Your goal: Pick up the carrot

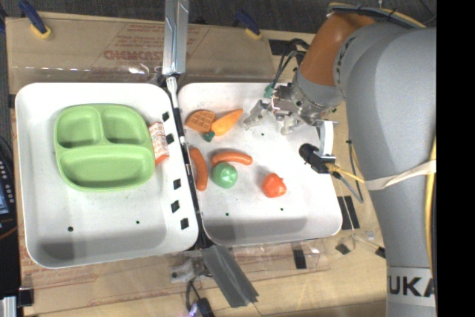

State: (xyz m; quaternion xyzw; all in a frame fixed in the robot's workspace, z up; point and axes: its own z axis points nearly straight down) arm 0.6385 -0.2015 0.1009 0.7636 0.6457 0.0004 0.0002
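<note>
The carrot (226, 120) is orange with a green stub at its lower left end. It lies tilted in the upper left part of the right bin (312, 215). My gripper (270, 119) hovers just to the right of the carrot's thick end, over the bin's upper middle. Its fingers stand spread apart with nothing between them. The grey arm comes in from the right, with the orange band above the wrist.
A brown waffle piece (199, 119) touches the carrot's left side. Below lie two sausages (231, 157) (199, 168), a green ball (225, 175) and a red pepper (274, 185). The left bin (44, 234) holds a green divided plate (104, 145) and a small labelled tube (158, 141).
</note>
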